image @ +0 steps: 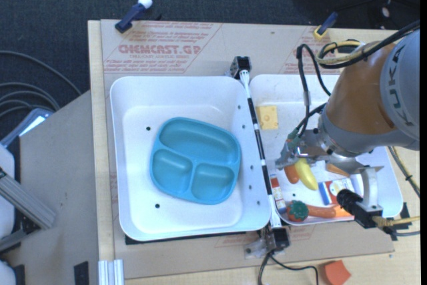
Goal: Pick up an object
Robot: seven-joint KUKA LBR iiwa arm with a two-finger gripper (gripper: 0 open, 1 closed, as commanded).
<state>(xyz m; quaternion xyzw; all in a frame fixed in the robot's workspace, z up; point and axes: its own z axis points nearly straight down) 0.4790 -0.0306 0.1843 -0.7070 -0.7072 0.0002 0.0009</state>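
My gripper (298, 158) hangs low in the right bin (283, 87), placed over the clutter to grab something. The yellow banana (306, 175) lies just beneath it, beside an orange piece (291, 173). From here I cannot tell whether anything is grasped.

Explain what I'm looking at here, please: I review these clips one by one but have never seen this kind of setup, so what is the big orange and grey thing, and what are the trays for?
The big orange and grey shape is a robot arm, reaching in from the right. The picture comes from one fixed camera above the bench, looking down at a slant.

On the bench sit two shallow white bins side by side. The left bin holds a blue divided plate with three compartments. The right bin holds small toy-like items: a yellow square block, a yellow banana, an orange piece beside it, and a carrot-like piece near the front edge.

The arm's pincer hangs over the banana and orange piece. I cannot tell whether it is open or shut, or holding anything.
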